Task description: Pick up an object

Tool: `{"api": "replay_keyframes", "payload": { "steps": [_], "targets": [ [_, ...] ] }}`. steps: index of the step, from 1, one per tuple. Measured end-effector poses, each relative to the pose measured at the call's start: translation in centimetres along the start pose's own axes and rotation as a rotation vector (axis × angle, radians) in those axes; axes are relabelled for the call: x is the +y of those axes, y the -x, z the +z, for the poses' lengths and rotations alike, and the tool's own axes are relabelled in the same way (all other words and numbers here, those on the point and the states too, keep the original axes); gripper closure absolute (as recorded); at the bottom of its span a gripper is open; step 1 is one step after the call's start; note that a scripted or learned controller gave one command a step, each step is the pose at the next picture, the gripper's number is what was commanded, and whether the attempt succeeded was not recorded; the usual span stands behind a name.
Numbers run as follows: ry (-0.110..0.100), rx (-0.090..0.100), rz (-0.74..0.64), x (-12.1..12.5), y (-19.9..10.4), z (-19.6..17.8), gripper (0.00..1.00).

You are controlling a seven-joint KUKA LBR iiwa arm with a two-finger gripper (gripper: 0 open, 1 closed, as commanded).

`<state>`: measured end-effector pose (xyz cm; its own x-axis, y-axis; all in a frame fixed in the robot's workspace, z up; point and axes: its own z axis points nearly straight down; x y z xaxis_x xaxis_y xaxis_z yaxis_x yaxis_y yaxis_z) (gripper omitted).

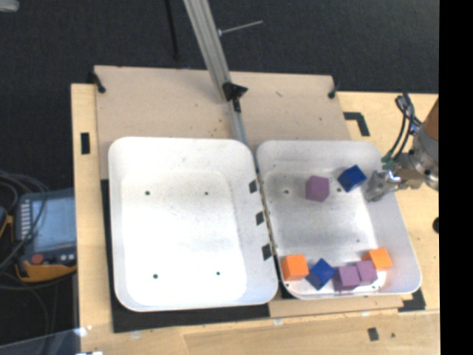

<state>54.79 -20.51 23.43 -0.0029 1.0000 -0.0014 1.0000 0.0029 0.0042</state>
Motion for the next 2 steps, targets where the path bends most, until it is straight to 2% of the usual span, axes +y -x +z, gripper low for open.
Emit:
{"api": "replay_keyframes", "payload": {
  "steps": [1,2],
  "targets": [
    [-0.003,0.002,-0.004,0.1,-5.7,0.5,1.00],
    [0.000,0.002,-0.005,0.8,-10.7,-0.7,1.00]
  ]
}}
